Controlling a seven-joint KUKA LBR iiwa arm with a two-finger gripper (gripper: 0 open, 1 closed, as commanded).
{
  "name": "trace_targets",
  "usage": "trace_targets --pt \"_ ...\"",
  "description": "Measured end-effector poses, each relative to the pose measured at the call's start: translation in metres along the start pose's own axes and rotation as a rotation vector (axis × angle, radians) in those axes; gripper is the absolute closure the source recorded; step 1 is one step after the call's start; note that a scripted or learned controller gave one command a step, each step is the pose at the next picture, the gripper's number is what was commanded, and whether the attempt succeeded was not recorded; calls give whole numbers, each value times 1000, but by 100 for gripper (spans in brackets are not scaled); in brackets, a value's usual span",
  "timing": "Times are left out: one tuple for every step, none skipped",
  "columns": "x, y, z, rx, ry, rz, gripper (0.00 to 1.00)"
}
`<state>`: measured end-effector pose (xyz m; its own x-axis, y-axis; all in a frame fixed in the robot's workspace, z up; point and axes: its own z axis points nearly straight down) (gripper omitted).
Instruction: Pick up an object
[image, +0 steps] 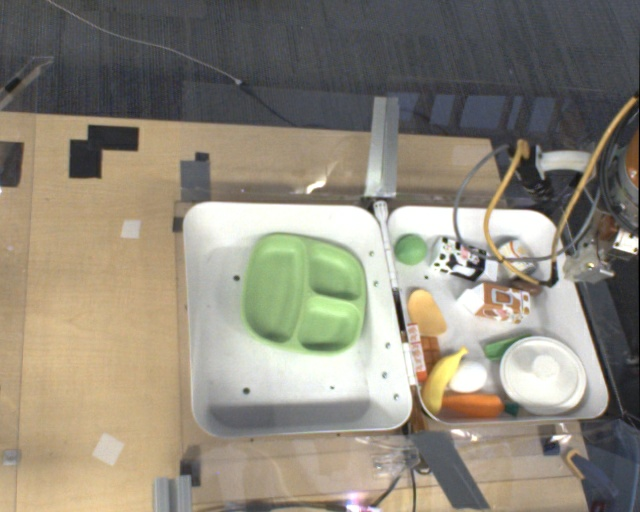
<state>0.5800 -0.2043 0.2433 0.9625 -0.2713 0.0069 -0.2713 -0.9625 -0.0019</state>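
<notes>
We'd go for the banana at 6 o'clock in the right bin: light, stiff, slick, so pinch mid-curve. Can't tell the end effector's state, honestly.

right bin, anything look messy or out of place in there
Nothing is spilled or broken. The right bin is crowded: a banana, carrot, white bowl and green ball sit close together. The green tray lies slightly askew in the left bin.
</notes>
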Motion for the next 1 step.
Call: trace_targets --pt "-9 -49 119 0 1 11 100"
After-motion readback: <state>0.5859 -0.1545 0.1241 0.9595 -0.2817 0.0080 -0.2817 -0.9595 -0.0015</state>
